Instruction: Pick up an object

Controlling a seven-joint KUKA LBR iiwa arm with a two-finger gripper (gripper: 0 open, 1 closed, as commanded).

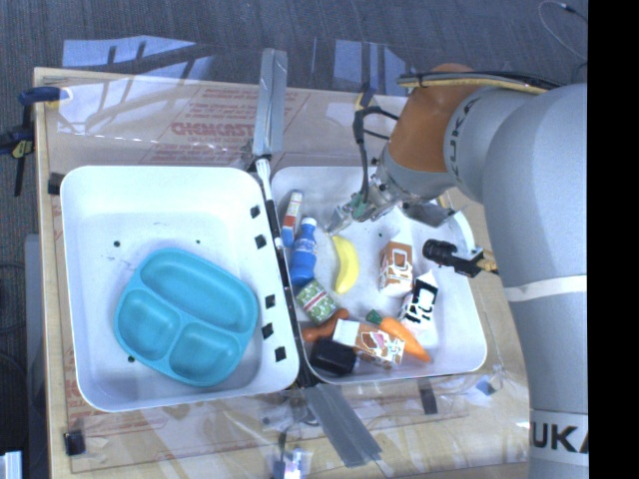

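My gripper (357,209) hangs low in the back part of the right bin (469,352), just above the top end of a yellow banana (344,264). A blue bottle (303,252) and a slim red-and-white tube (292,216) lie left of the banana, by the bin's left wall. To the banana's right stand a brown-and-white carton (396,265) and a black-and-white box (421,302). Nearer the front lie a green packet (315,300), a carrot (404,337), a printed box (371,341) and a black block (332,358).
The left bin (90,218) holds a blue divided plate (188,312). The grey arm with its orange band (424,133) covers the right side of the view and overhangs the right bin's far corner. A metal divider bar (268,103) runs back between the bins.
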